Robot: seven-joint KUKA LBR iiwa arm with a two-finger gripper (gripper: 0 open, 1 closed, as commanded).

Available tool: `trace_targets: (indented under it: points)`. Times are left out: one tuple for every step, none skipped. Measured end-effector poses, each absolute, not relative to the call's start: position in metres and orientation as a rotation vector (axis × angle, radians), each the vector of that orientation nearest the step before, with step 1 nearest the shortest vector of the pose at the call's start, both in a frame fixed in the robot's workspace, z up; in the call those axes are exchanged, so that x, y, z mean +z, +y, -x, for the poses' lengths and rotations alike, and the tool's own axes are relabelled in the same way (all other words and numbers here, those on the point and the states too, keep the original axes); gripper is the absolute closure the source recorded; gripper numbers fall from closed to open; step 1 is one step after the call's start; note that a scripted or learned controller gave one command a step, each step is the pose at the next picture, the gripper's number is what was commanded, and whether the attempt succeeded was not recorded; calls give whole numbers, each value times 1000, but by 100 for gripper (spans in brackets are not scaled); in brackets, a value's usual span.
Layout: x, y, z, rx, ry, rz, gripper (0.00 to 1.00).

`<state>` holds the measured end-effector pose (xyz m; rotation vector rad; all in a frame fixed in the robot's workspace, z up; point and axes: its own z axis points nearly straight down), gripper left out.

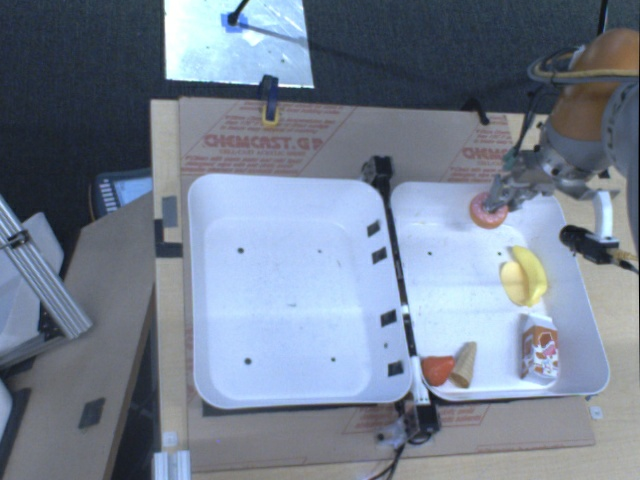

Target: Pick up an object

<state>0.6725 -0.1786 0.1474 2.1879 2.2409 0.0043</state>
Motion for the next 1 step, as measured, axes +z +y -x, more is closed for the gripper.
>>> trace_targets:
  points:
    - [94, -133, -668, -8, 2228, -2225, 100]
